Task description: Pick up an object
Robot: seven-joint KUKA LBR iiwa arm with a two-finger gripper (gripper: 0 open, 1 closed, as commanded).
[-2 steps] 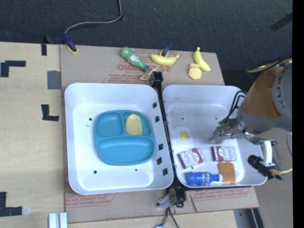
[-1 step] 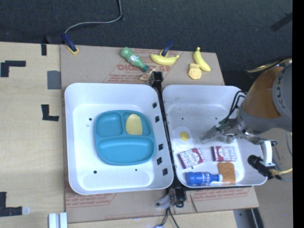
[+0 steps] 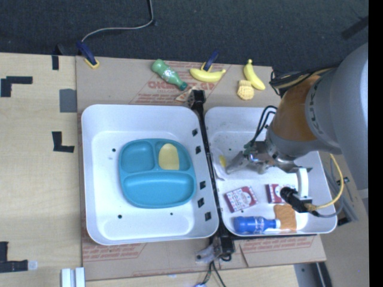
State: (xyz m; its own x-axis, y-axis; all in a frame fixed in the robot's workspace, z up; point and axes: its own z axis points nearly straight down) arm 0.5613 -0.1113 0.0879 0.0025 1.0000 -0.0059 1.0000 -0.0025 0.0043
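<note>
Hand (image 3: pixel 234 162) low in the right bin (image 3: pixel 311 229); spread and holding nothing; small yellow piece (image 3: pixel 222 161) just beside its tips.

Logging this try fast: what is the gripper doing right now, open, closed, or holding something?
Gripper: open, fingers spread low in the right bin, holding nothing.
</note>
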